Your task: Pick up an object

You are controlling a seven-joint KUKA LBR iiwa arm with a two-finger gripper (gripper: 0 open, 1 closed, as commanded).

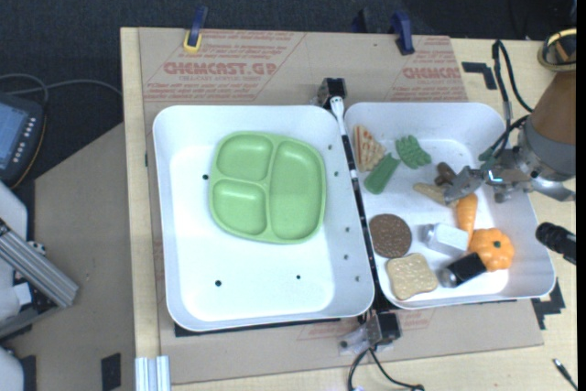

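Arm: the grey arm with its orange band (pixel 558 110) comes in from the right, over the far right part of the right-hand bin.
Gripper: the two-finger gripper (pixel 462 181) sits low in the right bin, its dark tip among the toy food; I cannot tell whether the claw is apart, together, or clamped on anything (it blends with a small brown piece beneath it).
Right bin: a shallow white plastic bin (pixel 430 114) holding all the loose items.
Things near the gripper: a small orange carrot-shaped piece (pixel 467 213) just near of the tip, a tan flat strip (pixel 428 191) just to its left.
Far side of that bin: a striped triangular sandwich slice (pixel 367 145), a dark green leafy piece (pixel 413 151), and a light green pod-shaped piece (pixel 381 172) between them.
Near side of that bin: a round brown patty (pixel 391 235), a square tan cracker (pixel 409 276), a white block (pixel 449 239), an orange pumpkin-like lump (pixel 493 249), and a black cylinder (pixel 463 270) touching the lump.
Left bin: a matching white bin (pixel 183 224) with a pale green three-compartment plate (pixel 268 187) lying flat in it, well apart from the gripper.
Bench: brown cardboard sheet (pixel 229 64) under both bins.
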